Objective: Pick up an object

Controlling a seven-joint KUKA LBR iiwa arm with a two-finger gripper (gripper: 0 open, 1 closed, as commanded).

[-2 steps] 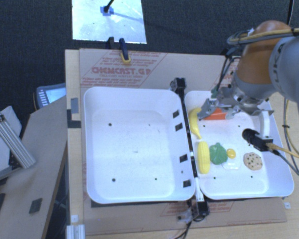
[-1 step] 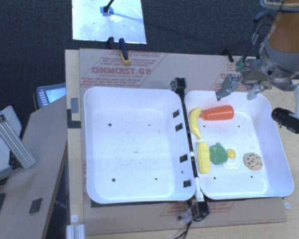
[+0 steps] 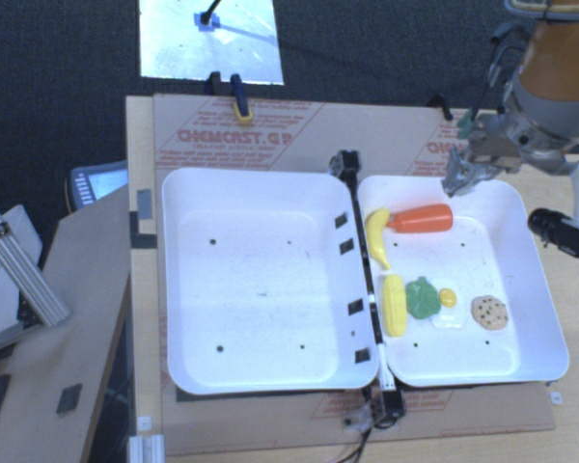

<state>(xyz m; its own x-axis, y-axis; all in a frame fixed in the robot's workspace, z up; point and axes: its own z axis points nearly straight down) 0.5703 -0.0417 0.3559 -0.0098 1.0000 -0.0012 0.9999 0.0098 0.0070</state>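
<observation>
Over the far rim of the right bin (image 3: 550,347), hanging just above the white edge: gripper (image 3: 460,177), tipped down toward the bin's interior, below the grey wrist and orange band of the arm (image 3: 556,61) reaching in from the right. Nothing seen held in it; whether open or closed, impossible to tell at this slant. Just below and left of the gripper, close but apart from it: orange carrot (image 3: 423,219), lying crosswise on the bin floor, its left end touching or nearly touching the yellow banana (image 3: 377,236). Banana curved along the bin's left wall. Further toward the near side, still by that left wall: yellow corn cob (image 3: 394,304), lengthwise, with a green leafy piece (image 3: 424,298) pressed against its right side. Just right of the green piece: small fried egg (image 3: 447,303), yolk up, white part spreading nearer the camera. Right again, apart from the egg: round cookie (image 3: 489,312) with dark chips. Beside all this, on the left: left bin (image 3: 174,258), joined to the right one along a dark seam. Under both bins: cardboard sheet (image 3: 299,128) with red lettering. At its far edge: yellow clamp (image 3: 241,102). Beyond that, on dark floor: shiny metal plate (image 3: 210,27).
</observation>
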